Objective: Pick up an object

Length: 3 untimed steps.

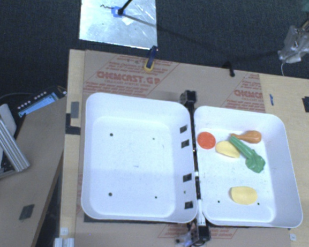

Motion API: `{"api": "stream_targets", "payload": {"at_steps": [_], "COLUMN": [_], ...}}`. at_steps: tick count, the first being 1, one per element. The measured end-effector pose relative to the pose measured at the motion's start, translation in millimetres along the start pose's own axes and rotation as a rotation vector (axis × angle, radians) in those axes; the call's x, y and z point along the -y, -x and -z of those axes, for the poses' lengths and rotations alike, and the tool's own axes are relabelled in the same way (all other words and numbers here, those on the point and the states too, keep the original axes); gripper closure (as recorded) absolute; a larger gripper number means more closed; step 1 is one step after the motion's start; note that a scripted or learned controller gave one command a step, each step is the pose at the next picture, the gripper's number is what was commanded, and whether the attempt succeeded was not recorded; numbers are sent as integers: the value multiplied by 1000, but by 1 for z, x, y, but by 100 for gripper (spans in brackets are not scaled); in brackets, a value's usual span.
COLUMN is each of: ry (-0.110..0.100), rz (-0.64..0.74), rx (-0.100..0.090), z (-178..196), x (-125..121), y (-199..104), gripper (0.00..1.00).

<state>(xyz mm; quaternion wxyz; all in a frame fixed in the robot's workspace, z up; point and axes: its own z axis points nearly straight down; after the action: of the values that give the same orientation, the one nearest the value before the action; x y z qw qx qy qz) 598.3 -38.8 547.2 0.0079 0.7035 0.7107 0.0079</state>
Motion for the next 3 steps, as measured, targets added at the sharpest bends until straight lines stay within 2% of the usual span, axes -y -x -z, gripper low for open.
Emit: {"api": "stream_targets", "payload": {"at_steps": [1, 3], "ry": [-19, -21], "rz": [-12, -13], "rx": [1, 2], "z": [-11, -49], "x": [36, 99], "y": [38, 119], "gripper": [100, 100]}}
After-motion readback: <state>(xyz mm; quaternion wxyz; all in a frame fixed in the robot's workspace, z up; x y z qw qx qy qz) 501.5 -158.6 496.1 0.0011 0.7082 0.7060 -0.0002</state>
